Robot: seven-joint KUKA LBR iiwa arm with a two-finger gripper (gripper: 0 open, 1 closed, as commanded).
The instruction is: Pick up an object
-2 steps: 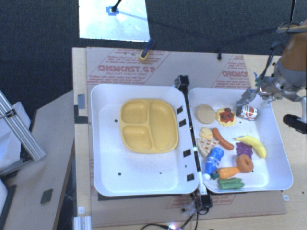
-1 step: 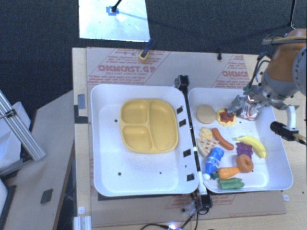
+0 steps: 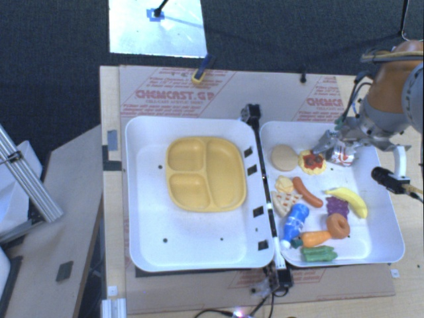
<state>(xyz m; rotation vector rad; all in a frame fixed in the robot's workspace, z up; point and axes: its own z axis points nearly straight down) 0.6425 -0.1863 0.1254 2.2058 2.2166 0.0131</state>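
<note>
Gripper [image 3: 329, 144] hovers low at upper right over the right bin [image 3: 384, 244], finger state impossible to tell, with nothing visibly held and all toy foods unlifted.

The grey arm [image 3: 397, 91] comes in from the right and bends down, its gripper [image 3: 329, 144] hanging low.

Glossy plastic yellow tray [image 3: 205, 173], smooth white bins [image 3: 142, 197]
</note>
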